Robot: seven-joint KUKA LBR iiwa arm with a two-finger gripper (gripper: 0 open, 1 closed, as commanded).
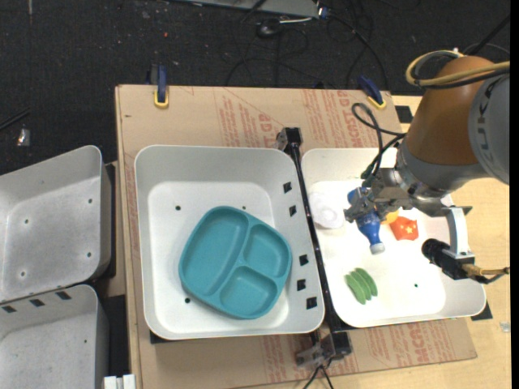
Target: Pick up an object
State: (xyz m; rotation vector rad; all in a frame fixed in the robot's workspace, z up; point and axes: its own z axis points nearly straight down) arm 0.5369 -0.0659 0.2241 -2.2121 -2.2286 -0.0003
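Note:
My gripper (366,207) hangs low over the middle of the right bin (422,302), reaching in from the right. A blue bottle-like object (372,233) lies directly under and against its tip, partly covered by it. Just right of the blue object is a small red and orange object (404,228). A green ridged object (362,285) lies nearer the front of the bin. A small white round object (326,215) rests at the bin's left side, left of the gripper.
The left bin (162,217) holds a teal divided plate (235,261). A black divider (304,217) runs between the two bins. The arm's grey and orange body (454,128) covers the right bin's far right corner.

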